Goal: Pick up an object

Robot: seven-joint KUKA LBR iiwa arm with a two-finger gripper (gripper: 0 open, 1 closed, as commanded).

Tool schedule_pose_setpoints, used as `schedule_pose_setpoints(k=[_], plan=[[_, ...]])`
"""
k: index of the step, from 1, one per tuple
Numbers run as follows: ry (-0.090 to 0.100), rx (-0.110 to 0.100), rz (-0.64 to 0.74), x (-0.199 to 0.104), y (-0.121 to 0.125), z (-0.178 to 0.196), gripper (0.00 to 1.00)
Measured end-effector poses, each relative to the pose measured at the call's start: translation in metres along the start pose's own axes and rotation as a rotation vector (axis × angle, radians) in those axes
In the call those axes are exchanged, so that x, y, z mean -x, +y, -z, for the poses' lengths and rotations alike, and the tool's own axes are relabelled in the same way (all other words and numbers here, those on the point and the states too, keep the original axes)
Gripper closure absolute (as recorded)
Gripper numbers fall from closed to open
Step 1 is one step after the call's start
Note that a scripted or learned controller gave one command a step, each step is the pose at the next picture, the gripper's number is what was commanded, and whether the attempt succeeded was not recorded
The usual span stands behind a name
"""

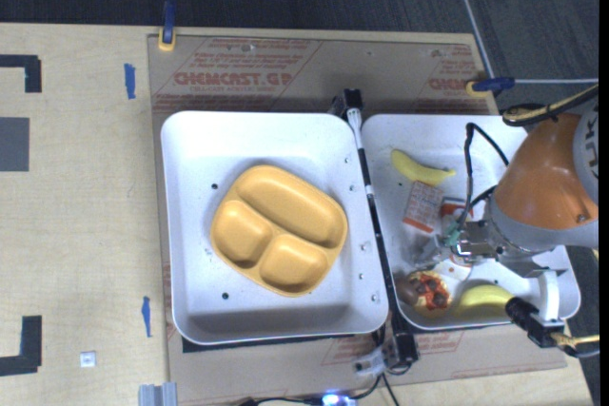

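A yellow three-compartment plate (278, 229) lies upside down in the left bin (190, 166). In the right bin (381, 147) I see a yellow banana (420, 167) near the back, a small orange-and-white packet (422, 205) below it, a red and brown food piece (430, 290) at the front, and a second banana (483, 298) beside it. My gripper (447, 242) reaches down into the middle of the right bin, just above the food piece and below the packet. The arm's wrist and cables hide its tips.
The orange-banded arm (542, 190) covers the right half of the right bin. A black divider rail (366, 204) runs between the two bins. Brown cardboard (285, 71) lies under the bins, with blue clamps (167, 24) at its corners.
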State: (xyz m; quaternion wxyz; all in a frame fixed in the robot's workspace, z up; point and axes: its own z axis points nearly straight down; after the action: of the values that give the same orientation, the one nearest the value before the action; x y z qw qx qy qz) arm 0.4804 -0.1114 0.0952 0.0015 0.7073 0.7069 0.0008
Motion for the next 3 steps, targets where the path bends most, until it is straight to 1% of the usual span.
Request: schedule_pose_setpoints(k=[1, 2, 3], plan=[[-0.002, 0.007, 0.000, 0.000, 0.002, 0.011, 1.00], [-0.002, 0.007, 0.000, 0.000, 0.002, 0.011, 0.00], [0.000, -0.002, 0.000, -0.017, -0.001, -0.009, 0.00]])
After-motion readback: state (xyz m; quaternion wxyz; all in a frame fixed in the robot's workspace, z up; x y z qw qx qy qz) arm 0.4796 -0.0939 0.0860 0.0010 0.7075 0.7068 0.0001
